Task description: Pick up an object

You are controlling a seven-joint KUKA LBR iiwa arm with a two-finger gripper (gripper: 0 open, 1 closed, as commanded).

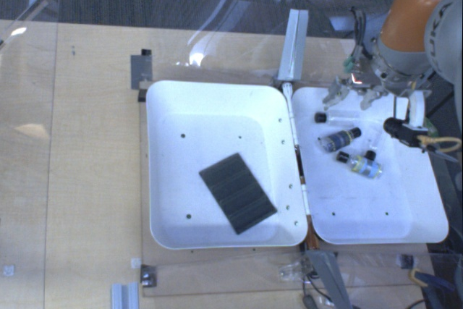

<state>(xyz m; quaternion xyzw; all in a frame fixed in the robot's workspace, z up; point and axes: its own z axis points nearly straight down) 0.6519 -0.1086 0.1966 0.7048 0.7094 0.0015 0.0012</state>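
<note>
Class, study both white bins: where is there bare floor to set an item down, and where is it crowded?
Left bin: bare floor all around the dark ribbed pad, widest toward the far and left walls. Right bin: the near half, below the small bottles, is bare. Its far end is crowded, with bottles below the gripper.

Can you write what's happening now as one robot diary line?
gripper: above right bin's far edge | holding: nothing seen | small bottles: in right bin | dark pad: left bin

The arm (434, 11) is grey with a broad, rounded orange band just above the wrist; below the band sits a silver metallic gripper (352, 92) with pale fingers; beside it, a black fitting carries a white piece and a thin looping cable.
</note>
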